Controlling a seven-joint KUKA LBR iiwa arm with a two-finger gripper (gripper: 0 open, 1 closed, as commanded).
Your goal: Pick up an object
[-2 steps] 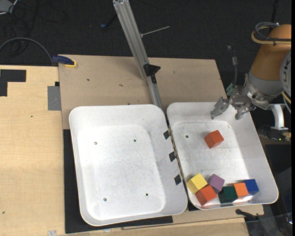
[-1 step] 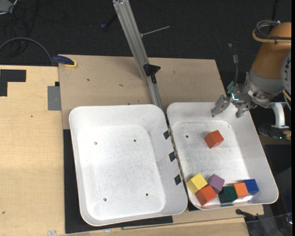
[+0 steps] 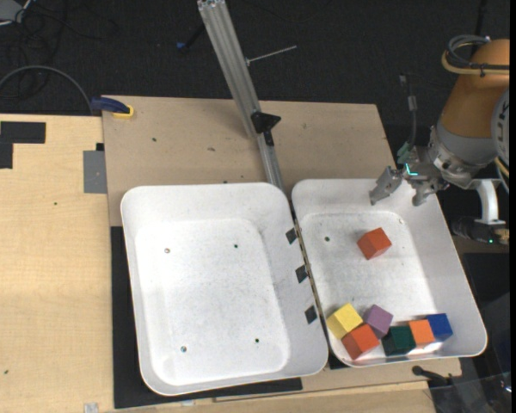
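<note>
Camera view: two-finger grey jaws (image 3: 402,187) are seen spread open and gripping nothing, poised over the right white plastic bin's (image 3: 460,269) 12 o'clock rim; a small orange-red cube (image 3: 374,243) is seen alone at 6 o'clock of them

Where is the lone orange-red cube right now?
The orange-red cube sits alone mid-way in the right bin, below the hand, apart from the block cluster at the near edge.
</note>
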